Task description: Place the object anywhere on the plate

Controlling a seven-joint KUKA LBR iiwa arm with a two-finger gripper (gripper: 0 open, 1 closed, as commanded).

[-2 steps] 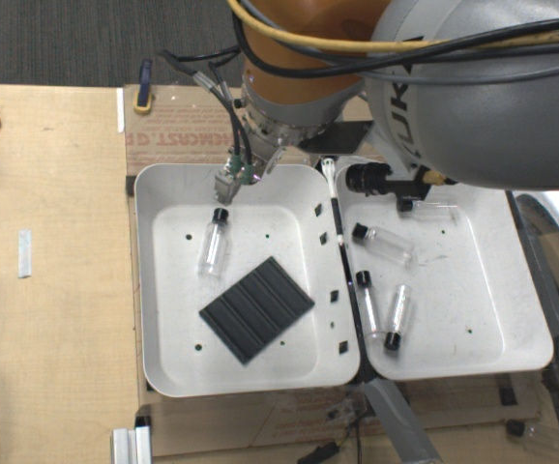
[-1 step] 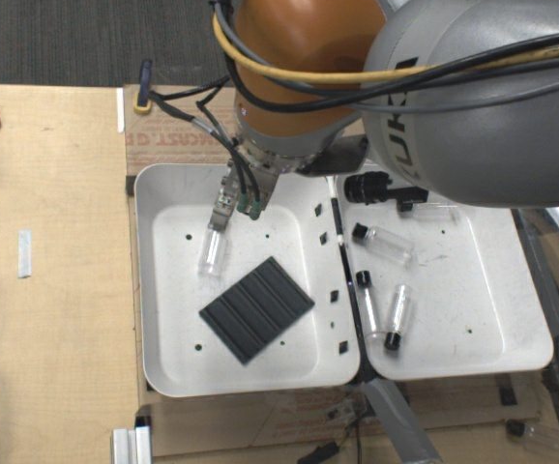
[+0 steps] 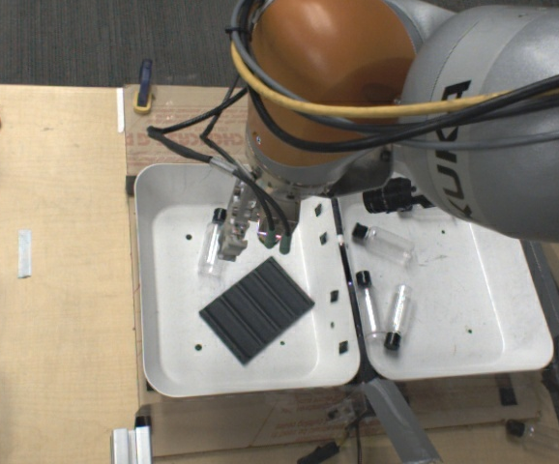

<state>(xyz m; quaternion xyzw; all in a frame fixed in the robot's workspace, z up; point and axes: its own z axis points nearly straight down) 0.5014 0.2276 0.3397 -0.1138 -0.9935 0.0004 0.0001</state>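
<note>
The two-finger gripper (image 3: 233,238) is low over the left shallow white bin (image 3: 163,356), arm reaching in above it. A clear plastic vial with a black cap (image 3: 210,245) lies just beside the gripper on its left, apparently touching or nearly so; cap end points away from the dark plate. Whether the vial sits between the fingers cannot be told from this angle, nor whether the gripper is released or clenched.

The flat dark grey ribbed rectangular plate (image 3: 257,309) lies just below and to the right of the gripper, set diagonally on the bin floor, near the vial but apart from it.

Three more clear black-capped vials (image 3: 381,245) lie well to the gripper's right, in the right white bin (image 3: 492,356).

Handling judgement: vial looks light, rigid, smooth and round, so likely to slip or roll out of a pinch. Best hold is across the mid-body, fingers square to its long axis. On the plate it may settle along the ribs; release low.
</note>
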